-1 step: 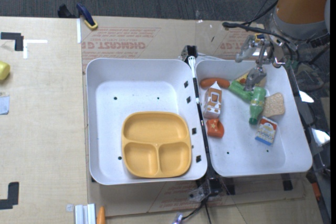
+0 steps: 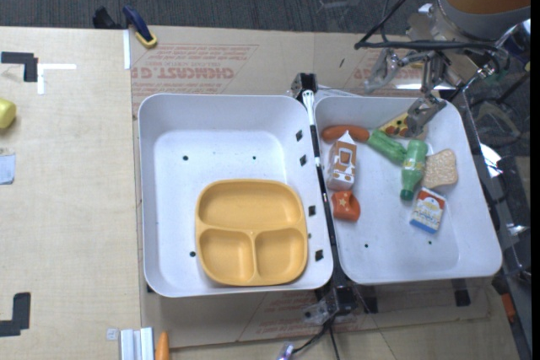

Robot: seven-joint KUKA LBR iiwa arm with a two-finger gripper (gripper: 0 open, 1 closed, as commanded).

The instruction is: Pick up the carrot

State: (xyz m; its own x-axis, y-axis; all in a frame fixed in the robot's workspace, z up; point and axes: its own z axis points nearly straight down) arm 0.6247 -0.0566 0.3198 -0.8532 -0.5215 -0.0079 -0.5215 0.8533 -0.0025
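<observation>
- Camera view: the long orange carrot [image 2: 346, 132] lies in the right-hand shallow white bin [image 2: 472, 261], toward eleven o'clock of its floor, close to the divider with the left-hand white bin [image 2: 160, 181].
- Its long axis runs roughly nine to three o'clock; which end is the tip I cannot tell.
- The small milk-carton toy [image 2: 342, 164] sits just beside it at six o'clock, and the green bottle [image 2: 386, 147] lies near its three o'clock end.
- The grey two-finger gripper [image 2: 420, 115] hovers toward three o'clock of the carrot, over the yellow-and-dark toy [image 2: 394, 128]; its spread cannot be made out, and nothing shows between the fingers.
- To do the step well, I judge it should travel toward nine o'clock, centre over the carrot's middle, and close across the short axis, clear of the carton.
- The yellow compartment plate [image 2: 251, 230] sits in the left bin.
</observation>
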